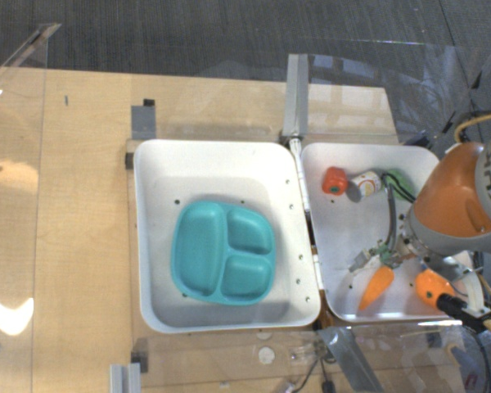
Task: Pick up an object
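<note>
The tool (pixel 386 254) sits low in the right white bin (pixel 344 219), at the lower right of the frame, beneath the arm's orange band (pixel 452 193) and grey wrist. Its thin metal parts crowd together just above the top of a small orange carrot-shaped toy (pixel 376 287), and I cannot tell whether it is spread or pressed together, nor whether it touches the carrot. The carrot lies tilted on the bin floor, tip toward the lower left. To its right, near the bin's lower right corner, is a second orange object (pixel 434 286), partly covered by the arm. Toward the bin's upper part lie a small red and orange rounded toy (pixel 335 181) and, just beside it, a grey cylindrical object (pixel 365 186) with a green piece (pixel 398 183) running right under the arm. The left white bin (pixel 159 219) holds 1 teal plastic divided plate (pixel 223 252) with 3 compartments. Both bins rest on the pale wooden bench (pixel 65 219).
</note>
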Robot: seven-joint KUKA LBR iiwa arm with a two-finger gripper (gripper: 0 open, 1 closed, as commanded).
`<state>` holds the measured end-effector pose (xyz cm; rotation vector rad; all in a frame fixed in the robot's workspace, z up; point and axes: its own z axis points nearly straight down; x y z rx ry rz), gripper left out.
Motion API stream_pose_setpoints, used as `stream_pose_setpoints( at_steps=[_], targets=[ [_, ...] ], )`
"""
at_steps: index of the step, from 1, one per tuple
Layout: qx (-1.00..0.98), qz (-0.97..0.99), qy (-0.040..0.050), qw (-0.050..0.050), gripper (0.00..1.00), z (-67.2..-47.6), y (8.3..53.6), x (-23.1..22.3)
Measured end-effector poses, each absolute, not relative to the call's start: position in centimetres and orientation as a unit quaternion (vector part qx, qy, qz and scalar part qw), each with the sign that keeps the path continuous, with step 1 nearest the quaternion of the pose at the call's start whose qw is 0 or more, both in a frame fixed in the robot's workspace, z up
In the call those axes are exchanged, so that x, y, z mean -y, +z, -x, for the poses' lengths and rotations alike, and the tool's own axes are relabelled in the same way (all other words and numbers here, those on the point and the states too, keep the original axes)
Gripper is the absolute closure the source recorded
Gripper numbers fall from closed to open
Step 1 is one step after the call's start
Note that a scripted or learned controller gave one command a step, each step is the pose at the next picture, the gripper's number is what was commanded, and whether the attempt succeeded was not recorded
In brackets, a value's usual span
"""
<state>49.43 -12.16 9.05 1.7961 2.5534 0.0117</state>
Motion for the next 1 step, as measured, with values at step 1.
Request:
stream_pose_setpoints(
  at_steps=[1],
  targets=[
    [-0.828,-0.56,0.0046,0.01,0.0,-49.5,9.06,12.28]
  ],
)
